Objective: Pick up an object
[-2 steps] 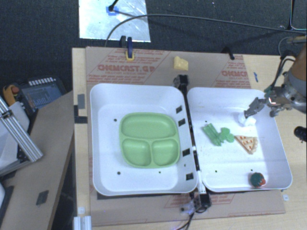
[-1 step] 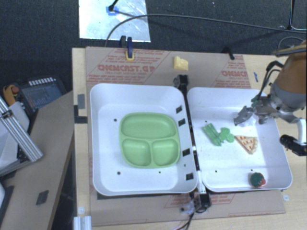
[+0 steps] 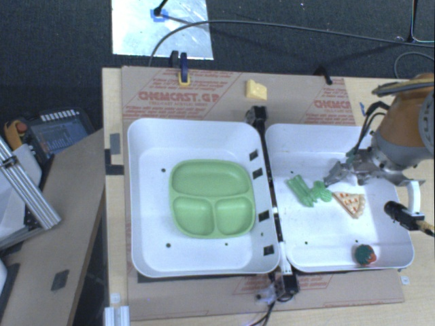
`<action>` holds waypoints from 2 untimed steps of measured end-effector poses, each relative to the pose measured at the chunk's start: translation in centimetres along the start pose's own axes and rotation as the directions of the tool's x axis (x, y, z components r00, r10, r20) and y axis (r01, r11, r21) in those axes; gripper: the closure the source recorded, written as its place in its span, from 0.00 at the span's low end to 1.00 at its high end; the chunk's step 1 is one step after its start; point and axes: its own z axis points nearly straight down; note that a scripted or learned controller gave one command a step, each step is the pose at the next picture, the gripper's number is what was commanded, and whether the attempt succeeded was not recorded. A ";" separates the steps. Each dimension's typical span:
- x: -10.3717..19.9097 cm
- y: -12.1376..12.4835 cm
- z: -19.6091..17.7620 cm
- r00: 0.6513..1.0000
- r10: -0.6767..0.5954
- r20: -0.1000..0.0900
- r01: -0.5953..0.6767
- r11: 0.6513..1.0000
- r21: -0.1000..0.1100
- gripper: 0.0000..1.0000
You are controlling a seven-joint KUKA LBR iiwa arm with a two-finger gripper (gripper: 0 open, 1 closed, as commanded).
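pincer [image 3: 334, 176] hangs low in the right bin [image 3: 299, 250] beside green pieces [image 3: 307, 190]; grip state unclear.

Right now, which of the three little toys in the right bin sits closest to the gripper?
The green ridged toy: the gripper hovers just to its upper right. The pizza slice lies a little farther off, and the round red-and-green ball sits farthest, near the bin's front edge.

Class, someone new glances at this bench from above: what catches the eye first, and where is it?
The green divided plate stands out in the middle of the left bin. In the right bin lie a green toy, a pizza slice and a small ball, with the gripper poised above the toy.
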 end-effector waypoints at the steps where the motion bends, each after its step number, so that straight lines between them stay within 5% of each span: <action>1: -0.1 0.2 -1.4 1.000 0.000 0.003 0.000 1.000 -0.007 1.00; 2: 0.1 0.0 -5.9 1.000 -0.002 0.003 0.002 1.000 -0.010 1.00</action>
